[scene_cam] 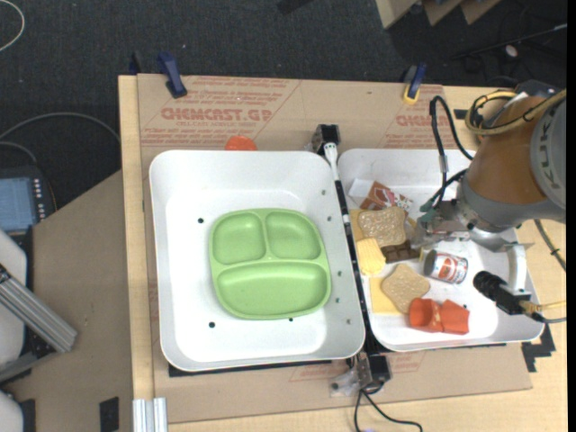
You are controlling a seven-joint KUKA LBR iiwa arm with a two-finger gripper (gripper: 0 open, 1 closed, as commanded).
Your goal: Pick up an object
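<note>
Just below the tool (438, 229), a can (445, 266).

- Bright, even overhead light; the white bins (171, 241) left of the gripper (430, 232) almost wash out.
- Shadows are soft and short.
- Focus is slightly soft, especially on small items beside the gripper.

Above the right bin (504, 331), the arm (513, 174) was rounded grey metal with a broad orange band and looping black cables.
</note>
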